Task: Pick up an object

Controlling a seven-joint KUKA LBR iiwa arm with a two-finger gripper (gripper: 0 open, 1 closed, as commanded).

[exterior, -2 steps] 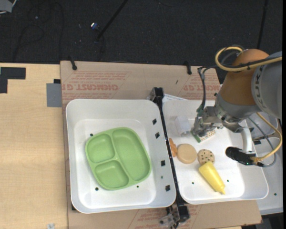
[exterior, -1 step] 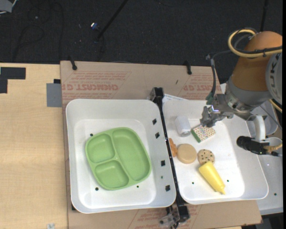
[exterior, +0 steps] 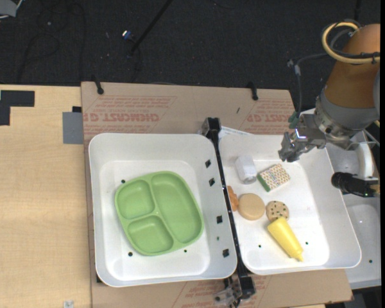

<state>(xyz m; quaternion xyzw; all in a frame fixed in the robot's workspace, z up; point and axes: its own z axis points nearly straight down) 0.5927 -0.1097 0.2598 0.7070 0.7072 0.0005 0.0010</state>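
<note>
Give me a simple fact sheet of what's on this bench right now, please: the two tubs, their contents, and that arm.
left bin: holds a green divided plate
right bin: holds several small items
items: white cylinder, patterned block, tan round piece, spotted cookie, yellow bottle
arm: enters from the right
tool: above the right bin's far side, grasping nothing visible

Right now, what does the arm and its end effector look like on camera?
Arm: rounded grey body with an orange band on top, and a yellow cable looping beside the band. Gripper: a dark metallic assembly at the wrist, glinting in spots.
</note>
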